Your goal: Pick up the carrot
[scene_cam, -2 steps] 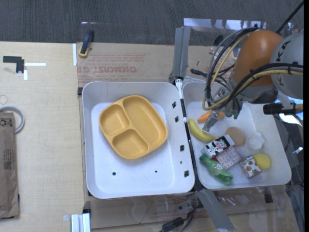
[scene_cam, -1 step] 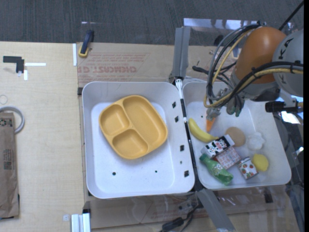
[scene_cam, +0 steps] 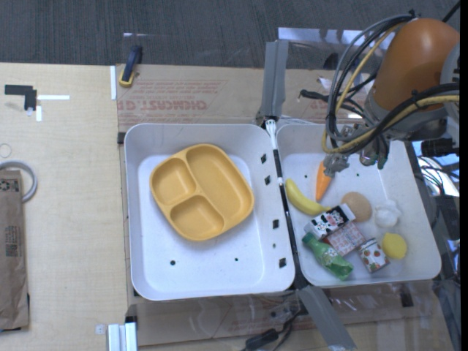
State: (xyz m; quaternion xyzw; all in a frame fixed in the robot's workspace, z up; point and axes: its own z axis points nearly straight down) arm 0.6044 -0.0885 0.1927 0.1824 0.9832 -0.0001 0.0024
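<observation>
One carrot [scene_cam: 322, 183] hangs upright — fingers [scene_cam: 333, 163] pinching its top.

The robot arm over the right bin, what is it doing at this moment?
The gripper is low over the right bin, right at the top end of the carrot. The carrot lies on the bin floor beside the banana, so it is not yet lifted. Other small food items are grouped nearer the front of that bin. The left bin holds a yellow divided plate, which nothing is touching.
</observation>
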